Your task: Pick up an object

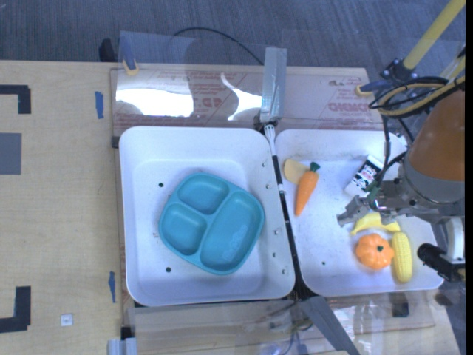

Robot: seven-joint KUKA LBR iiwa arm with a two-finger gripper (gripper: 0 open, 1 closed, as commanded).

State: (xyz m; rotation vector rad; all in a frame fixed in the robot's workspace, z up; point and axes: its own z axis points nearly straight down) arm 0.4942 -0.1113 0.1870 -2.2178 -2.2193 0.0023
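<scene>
Two white bins sit side by side on the pale wooden surface (52, 220).

Left bin (140, 272): one blue divided plate (213, 222) with three compartments, lying flat roughly mid-bin and turned at an angle to the bin walls.

Right bin (325, 265), all the pickable items are here:
- yellow wedge (293, 170), near the wall shared with the left bin, toward the far side
- carrot (305, 191), lying flat just beside the wedge, green top pointing to the far side and touching or overlapping the wedge's edge
- white bottle (367, 173) with a dark label, tilted, further right and well apart from the carrot
- yellow banana-like piece (375, 222), directly under the tool, partly covered by it
- orange fruit (374, 251) with a green stem, on the near side of the banana-like piece and touching it
- corn cob (401, 257), right against the orange fruit, lengthwise toward the near rim

Tool (355, 213) is low over the right bin, between the white bottle and the orange fruit, at the banana-like piece. Cannot tell whether it is spread or pressed together, and no item is clearly pinched in it.

Arm (440, 154) comes in from the right edge, orange band above the grey wrist.
</scene>
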